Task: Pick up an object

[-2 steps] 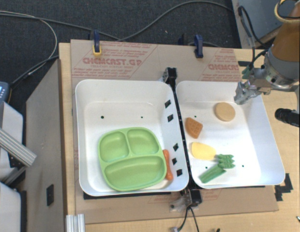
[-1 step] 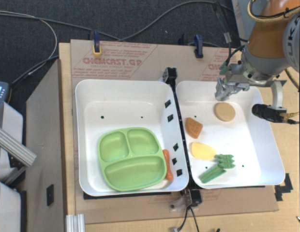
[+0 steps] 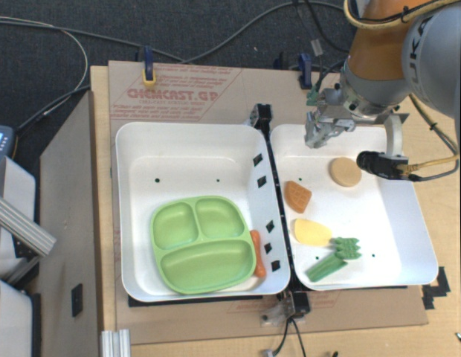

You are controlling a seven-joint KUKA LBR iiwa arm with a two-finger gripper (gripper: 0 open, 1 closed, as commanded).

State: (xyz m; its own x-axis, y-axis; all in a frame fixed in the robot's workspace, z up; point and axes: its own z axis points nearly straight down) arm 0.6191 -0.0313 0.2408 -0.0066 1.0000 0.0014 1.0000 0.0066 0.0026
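My gripper (image 3: 320, 134) hangs over the far left corner of the right bin (image 3: 409, 222), its metal fingers pointing down with nothing between them. In that bin lie a round tan biscuit (image 3: 346, 172), an orange wedge (image 3: 297, 196), a yellow piece (image 3: 312, 233) and a green toy vegetable (image 3: 334, 259). The biscuit sits just right of and nearer than the gripper. The orange wedge lies below the gripper, close to the bin's left wall.
The left bin (image 3: 141, 162) holds a green divided plate (image 3: 204, 242) with a small orange carrot (image 3: 257, 255) by its right rim. A black-marked divider (image 3: 268, 199) separates the bins. Cables and a black connector (image 3: 379, 163) run at the right.
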